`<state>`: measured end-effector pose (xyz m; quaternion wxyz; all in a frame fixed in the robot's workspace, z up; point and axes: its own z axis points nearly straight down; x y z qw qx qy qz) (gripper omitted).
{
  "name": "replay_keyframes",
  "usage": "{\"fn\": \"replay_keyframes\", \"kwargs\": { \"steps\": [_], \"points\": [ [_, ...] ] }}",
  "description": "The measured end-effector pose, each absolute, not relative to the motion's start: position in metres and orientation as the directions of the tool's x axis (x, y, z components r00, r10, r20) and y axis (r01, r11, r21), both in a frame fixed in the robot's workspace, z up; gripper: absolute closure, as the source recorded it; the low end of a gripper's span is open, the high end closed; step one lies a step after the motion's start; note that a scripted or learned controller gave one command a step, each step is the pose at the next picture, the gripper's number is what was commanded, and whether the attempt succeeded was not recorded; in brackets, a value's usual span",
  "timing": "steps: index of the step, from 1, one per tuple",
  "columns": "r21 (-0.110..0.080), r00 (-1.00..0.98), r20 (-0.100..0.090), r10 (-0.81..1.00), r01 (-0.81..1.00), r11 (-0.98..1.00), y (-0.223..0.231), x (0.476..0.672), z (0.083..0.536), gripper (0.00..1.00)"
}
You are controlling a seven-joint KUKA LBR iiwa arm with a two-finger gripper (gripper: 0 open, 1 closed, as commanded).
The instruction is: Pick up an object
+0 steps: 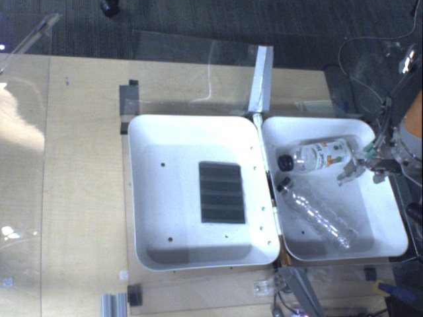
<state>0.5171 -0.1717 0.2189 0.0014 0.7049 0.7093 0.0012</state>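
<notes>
Camera view shows you two bottles in the right bin [390,207] — the labelled bottle [317,156] and the clear bottle [320,218]. Both look light and slippery; grab the middle. Pincer [360,167] sits apart, holding nothing.

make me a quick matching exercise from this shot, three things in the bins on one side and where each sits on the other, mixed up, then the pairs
Things:
1. labelled bottle
2. clear bottle
3. dark ridged block

Places:
A. middle of the left bin
B. right bin, lying slantwise toward its near side
C. right bin, far side, lying sideways beside the gripper

Pairs: 1-C, 2-B, 3-A
</notes>
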Motion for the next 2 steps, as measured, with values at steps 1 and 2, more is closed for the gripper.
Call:
{"fn": "replay_keyframes", "kwargs": {
  "steps": [1, 2],
  "points": [
    [0.004, -0.235, -0.001, 0.972, 0.972, 0.235, -0.125, 0.554, 0.106, 0.00],
    [-0.043, -0.241, 0.015, 0.970, 0.970, 0.241, -0.108, 0.632, 0.084, 0.00]
  ]
}}
